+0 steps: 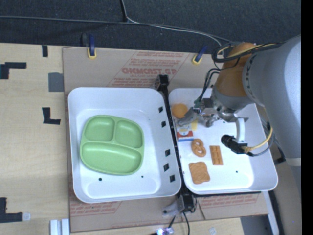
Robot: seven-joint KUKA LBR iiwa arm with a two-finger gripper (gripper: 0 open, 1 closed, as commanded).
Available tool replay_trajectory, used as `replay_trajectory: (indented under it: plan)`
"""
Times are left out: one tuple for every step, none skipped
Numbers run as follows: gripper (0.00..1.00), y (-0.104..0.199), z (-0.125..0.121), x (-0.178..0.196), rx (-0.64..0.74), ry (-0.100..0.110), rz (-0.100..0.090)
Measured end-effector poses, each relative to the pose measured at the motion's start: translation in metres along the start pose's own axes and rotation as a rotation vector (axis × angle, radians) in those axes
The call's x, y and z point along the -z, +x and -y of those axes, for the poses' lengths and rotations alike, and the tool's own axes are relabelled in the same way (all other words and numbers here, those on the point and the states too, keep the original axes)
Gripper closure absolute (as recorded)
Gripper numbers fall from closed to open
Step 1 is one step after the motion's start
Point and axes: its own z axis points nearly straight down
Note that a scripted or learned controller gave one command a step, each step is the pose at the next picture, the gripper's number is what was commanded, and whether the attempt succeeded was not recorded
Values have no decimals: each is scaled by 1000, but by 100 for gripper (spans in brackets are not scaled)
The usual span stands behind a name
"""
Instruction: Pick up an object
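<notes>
Camera view: claw (191, 117) low in the right bin (259, 180) beside the orange ball (180, 110); its opening I cannot tell. Nothing looks lifted yet; pretzel (198, 147) lies untouched.

- We have one camera, fixed above the table (29, 97) and looking down at a slant.
- It faces so that the table's far edge and a dark floor with a cable run along the top of the view; the near edge lies at the bottom.
- It stands far enough off to take in both bins whole: the left bin (78, 102) sits near the middle, the right bin (259, 180) toward the right.
- The arm (274, 77) enters from the right side, nearest the lens, and looms large there, covering the right bin's far right corner.
- With a single view, we have no overlap to report.
</notes>
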Motion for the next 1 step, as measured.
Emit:
replay_trajectory:
  plan:
    - [100,3,-4,17,4,-8,-5]
